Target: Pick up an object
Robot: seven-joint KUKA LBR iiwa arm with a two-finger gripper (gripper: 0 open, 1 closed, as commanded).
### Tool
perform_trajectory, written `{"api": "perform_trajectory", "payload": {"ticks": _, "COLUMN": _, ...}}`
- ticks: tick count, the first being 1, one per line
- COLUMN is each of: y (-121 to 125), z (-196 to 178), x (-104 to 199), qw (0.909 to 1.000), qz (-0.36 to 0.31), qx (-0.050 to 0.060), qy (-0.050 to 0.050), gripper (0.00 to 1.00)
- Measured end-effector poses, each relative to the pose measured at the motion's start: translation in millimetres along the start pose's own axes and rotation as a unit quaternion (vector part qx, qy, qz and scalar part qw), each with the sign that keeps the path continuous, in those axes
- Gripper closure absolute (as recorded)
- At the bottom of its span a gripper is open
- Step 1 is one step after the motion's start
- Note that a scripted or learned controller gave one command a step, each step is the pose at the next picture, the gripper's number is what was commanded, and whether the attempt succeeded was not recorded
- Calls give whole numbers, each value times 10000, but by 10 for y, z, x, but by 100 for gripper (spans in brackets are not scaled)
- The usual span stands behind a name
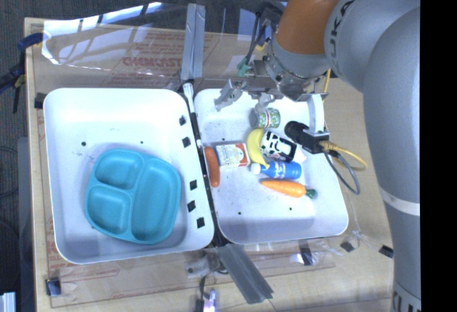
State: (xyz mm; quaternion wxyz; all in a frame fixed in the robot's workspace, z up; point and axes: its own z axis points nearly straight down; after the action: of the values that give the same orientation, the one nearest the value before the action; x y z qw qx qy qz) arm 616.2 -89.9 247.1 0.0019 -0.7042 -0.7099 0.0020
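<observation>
Objects for picking lie bunched in the right-hand white bin (328, 221): a small green-labelled tin can (268, 118), a yellow banana (255, 146), a black-and-white patterned toy (275, 146), a red-and-white carton (230, 155), a blue-and-white bottle lying on its side (280, 171), an orange carrot with a green tip (285, 189) and a second orange carrot-like stick (212, 166) along the bin's left wall. The can, banana, toy and bottle touch or nearly touch one another — the carrot with the green tip lies a little freer at the near edge of the bunch.

Above the bin's far part hangs the grey two-finger gripper (230, 95), its metal fingers angled toward the far-left corner; whether they are spread or closed I cannot tell, and nothing shows between them.

The picking has probably not begun. To do it well, choose a piece with open floor on both sides — the carrot or the stick by the wall — and come straight down across its narrow width, so neighbours are not nudged.

In the left-hand white bin (64, 111) rests a turquoise plastic divided plate (133, 194), well apart from all this.
</observation>
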Motion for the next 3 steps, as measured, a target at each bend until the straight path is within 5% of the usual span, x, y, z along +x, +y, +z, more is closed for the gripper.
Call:
{"api": "perform_trajectory", "payload": {"ticks": 1, "y": -337, "z": 1111, "x": -697, "qw": 9995, "qz": 312, "qx": 3, "qy": 0, "gripper": 0}}
{"api": "perform_trajectory", "payload": {"ticks": 2, "y": 25, "z": 1532, "x": -798, "qw": 10000, "qz": -82, "qx": -35, "qy": -3, "gripper": 0}}
{"api": "perform_trajectory", "payload": {"ticks": 3, "y": 25, "z": 1437, "x": -794, "qw": 9999, "qz": -104, "qx": -26, "qy": -7, "gripper": 100}}
